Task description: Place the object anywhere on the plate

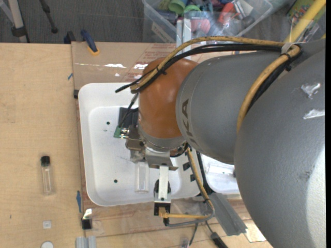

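My grey arm with its orange band (pixel 163 102) reaches in from the right and covers most of the scene. The gripper (pixel 140 177) points down into the left white bin (pixel 95 154), low over the bin's floor near its front wall. A pale translucent piece shows at the gripper's tip, and I cannot tell whether it is part of the gripper or a held thing. The arm hides the bin's right half and nearly all of the second bin (pixel 220 169).
A small clear vial with a black cap (pixel 46 174) lies on the wooden bench left of the bin. Two tiny dark specks (pixel 108 123) mark the bin floor. A clear tub of coloured toys (pixel 207 6) stands behind the bins.
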You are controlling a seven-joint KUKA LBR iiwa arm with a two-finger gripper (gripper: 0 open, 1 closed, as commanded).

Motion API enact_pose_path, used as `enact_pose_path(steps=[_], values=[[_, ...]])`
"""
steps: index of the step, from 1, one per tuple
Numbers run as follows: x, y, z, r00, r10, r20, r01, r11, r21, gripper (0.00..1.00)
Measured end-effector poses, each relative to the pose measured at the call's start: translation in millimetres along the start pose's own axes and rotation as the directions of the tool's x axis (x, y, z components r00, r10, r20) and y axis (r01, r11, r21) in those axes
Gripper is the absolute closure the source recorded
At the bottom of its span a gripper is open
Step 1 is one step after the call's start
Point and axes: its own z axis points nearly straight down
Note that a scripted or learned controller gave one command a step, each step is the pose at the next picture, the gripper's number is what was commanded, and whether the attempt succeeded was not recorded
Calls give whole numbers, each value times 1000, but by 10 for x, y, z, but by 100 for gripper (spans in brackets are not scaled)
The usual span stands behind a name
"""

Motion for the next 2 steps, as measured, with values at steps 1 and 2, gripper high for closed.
enact_pose_path(steps=[1,2], values=[[123,695,661,934,-357,0,357,934,0,100],[-66,980,-430,996,-84,0,84,996,-1,100]])
